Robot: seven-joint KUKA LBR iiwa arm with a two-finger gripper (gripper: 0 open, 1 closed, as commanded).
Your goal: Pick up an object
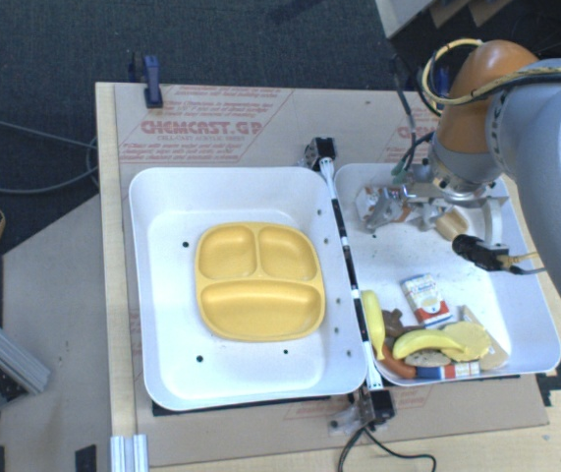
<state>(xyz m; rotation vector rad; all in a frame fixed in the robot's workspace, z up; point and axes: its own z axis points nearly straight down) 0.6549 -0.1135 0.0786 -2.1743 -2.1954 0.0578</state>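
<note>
My gripper (378, 209) hangs over the far left part of the right bin (535, 332), above bare white floor. Nothing shows between its fingers. At the near end of that bin lies a heap of objects: a yellow banana (427, 342), a small red and white box (425, 299), a thin yellow piece (372, 318) along the left wall, a brown lump (393, 321) and a pale yellow slab (472, 337). A tan round thing (450, 224) sits just under the wrist. The heap lies well nearer the camera than the gripper.
The left bin (157, 264) bears a yellow divided tray (258, 281) in its middle. A ridge with black clips (344, 254) parts the two bins. The cardboard bench (211, 126) runs behind them, with a blue clamp (149, 77) at the far left.
</note>
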